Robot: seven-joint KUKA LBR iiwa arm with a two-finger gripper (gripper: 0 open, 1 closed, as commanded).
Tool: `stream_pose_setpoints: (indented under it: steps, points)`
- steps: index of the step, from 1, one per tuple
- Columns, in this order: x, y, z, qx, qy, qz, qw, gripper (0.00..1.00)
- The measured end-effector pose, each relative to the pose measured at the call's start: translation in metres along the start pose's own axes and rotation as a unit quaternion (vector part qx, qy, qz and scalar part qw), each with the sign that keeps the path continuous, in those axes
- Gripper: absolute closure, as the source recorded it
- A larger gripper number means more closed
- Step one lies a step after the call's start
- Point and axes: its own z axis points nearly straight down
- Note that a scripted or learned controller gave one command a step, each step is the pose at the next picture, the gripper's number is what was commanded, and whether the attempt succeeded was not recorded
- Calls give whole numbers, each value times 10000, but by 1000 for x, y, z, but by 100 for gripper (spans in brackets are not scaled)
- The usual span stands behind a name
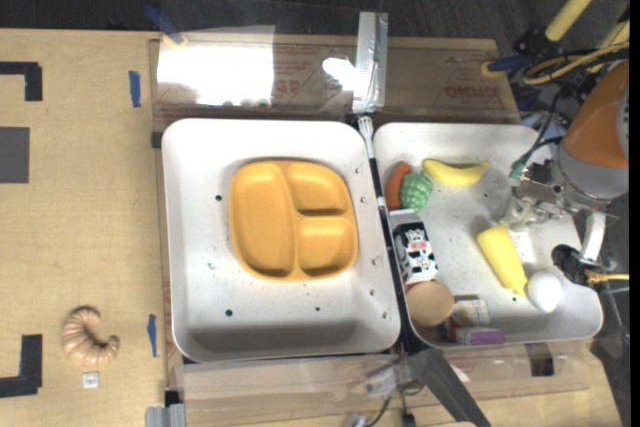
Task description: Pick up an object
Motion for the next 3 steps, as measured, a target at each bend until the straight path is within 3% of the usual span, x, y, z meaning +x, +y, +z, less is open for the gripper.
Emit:
stream_pose_setpoints:
  steps: [1,2,3]
  points:
    - [84,40,-133,-31,21,281,9996,100]
    - [105,66,-66,30,-8,1387,9903,100]
    - [19,-12,0,6,-1,1580,9874,100]
